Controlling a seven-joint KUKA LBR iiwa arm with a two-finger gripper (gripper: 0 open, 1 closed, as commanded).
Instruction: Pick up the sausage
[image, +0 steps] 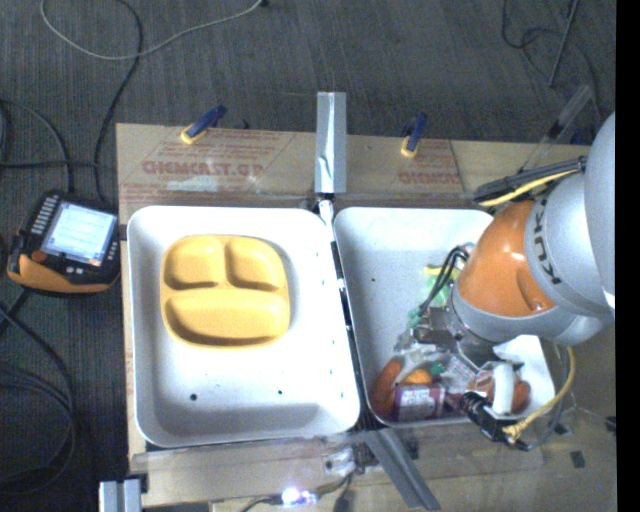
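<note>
Overhead, slanted view of a bench carrying two shallow white bins side by side. Left bin (140, 400): one yellow divided tray (227, 289), sitting toward the bin's 12 o'clock half, three compartments showing, nothing in them. Right bin (385, 260): upper part bare white floor; contents crowded into the 6 o'clock end. Arm (520, 270) enters from 3 o'clock, grey link and orange band over the bin's right half, wrist bent down into the pile. Gripper (440, 345) sits low among the objects at the bin's 6 o'clock end; fingers are buried behind the wrist housing and clutter, so I cannot tell whether it is released, clenched, or grasping anything. Items around it: an orange-red rounded piece (387, 378) at about 8 o'clock from the gripper, close beside it; a dark purple packet (418, 403) at 7 o'clock, against the bin's near wall; a green piece (437, 285) at 12 o'clock, partly under cables. Sausage (521, 392): best match is the reddish-brown rounded piece beside a white object, at roughly 4 o'clock from the gripper, near the bin's lower right corner, apart from the gripper; identity uncertain at this resolution. Off the bench at 9 o'clock, a handheld control pendant (66, 243) with lit screen lies on the floor.
</note>
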